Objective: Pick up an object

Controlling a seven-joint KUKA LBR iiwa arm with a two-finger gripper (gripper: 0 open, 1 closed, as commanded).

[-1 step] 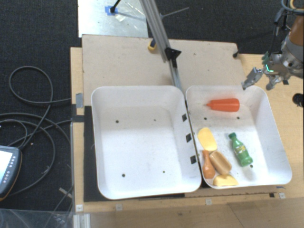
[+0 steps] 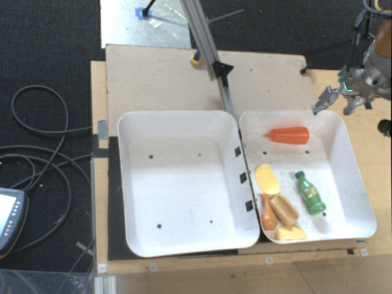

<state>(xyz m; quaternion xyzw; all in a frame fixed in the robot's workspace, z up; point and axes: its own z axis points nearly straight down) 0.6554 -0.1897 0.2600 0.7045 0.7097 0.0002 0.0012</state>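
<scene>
1. Where the right bin (image 2: pixel 349 164) comes nearest the camera, a pale yellow wedge-shaped piece (image 2: pixel 290 232) lies against its front wall, touching the tan bread-roll-shaped toy (image 2: pixel 285 209) just behind it.
2. Beside that roll, on its left, a small orange carrot-like piece (image 2: pixel 267 211) lies along the bin's left wall, and a pale yellow oval piece (image 2: pixel 267 179) sits at its far end.
3. Right of this cluster and apart from it, a green toy bottle (image 2: pixel 310 193) lies on its side on the bin floor, its cap pointing toward the far wall.
4. Left of the right bin, the left bin (image 2: pixel 131 182) sits edge to edge with it; black tabs (image 2: pixel 243 177) mark the seam where the rims meet.
5. Further back in the right bin, an orange-red carrot-shaped toy (image 2: pixel 288 135) lies crosswise near the far wall, well apart from the other toys.
6. Beyond the bin's far right corner, the hand (image 2: pixel 339 101) hangs above the rim, outside the bin, near none of the toys; its fingers appear spread apart, with nothing between them.
7. Behind both bins, the desk (image 2: pixel 159 78) carries a grey slanted pole (image 2: pixel 202 29) that runs from the seam of the bins toward the top of the view.
8. Off the desk's left side, black cables (image 2: pixel 37 127) loop on the dark floor, and a tablet-like pendant (image 2: pixel 11 216) rests at the left edge.
</scene>
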